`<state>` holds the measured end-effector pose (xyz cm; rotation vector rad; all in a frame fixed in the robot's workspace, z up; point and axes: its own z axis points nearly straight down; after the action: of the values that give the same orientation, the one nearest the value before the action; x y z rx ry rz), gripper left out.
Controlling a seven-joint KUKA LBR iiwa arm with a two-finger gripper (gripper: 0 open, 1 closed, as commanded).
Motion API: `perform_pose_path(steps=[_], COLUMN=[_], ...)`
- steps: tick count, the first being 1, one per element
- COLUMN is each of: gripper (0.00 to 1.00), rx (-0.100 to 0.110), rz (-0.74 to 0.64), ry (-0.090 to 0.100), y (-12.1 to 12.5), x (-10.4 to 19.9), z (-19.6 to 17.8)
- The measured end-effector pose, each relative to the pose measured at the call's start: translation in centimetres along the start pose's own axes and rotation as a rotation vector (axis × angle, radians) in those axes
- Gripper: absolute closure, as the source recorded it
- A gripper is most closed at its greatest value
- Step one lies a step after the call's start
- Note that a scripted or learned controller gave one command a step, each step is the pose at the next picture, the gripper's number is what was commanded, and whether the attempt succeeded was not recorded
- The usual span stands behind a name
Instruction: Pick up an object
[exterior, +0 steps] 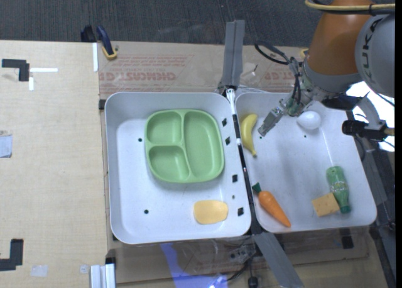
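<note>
My gripper (264,129) hangs over the back of the right bin (301,161), slanted down to the left. Its tip is just right of a yellow banana (249,133) that lies along the bin's left wall. A white egg-shaped ball (309,119) rests just right of the gripper. Toward the front lie an orange carrot (274,209), a yellow block (326,205) and a green bottle (338,187). I see nothing held in the gripper.
The left bin (125,173) holds a green divided plate (184,146) and a flat yellow piece (210,212) near its front. A raised divider (240,155) separates the bins. The arm's orange band (336,32) looms over the back right corner.
</note>
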<state>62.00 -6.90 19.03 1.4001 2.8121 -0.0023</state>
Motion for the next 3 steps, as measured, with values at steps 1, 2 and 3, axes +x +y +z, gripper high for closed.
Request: perform_pose_path(steps=[1, 2, 3], gripper=[0.0, 0.0, 0.0], rx=[0.001, 0.0, -0.001], rz=[0.138, -0.204, -0.444], ry=[0.001, 0.0, 0.001], y=[-1.6, 2.0, -0.5], x=[-3.5, -2.6, 2.9], z=[-12.7, -3.3, 0.0])
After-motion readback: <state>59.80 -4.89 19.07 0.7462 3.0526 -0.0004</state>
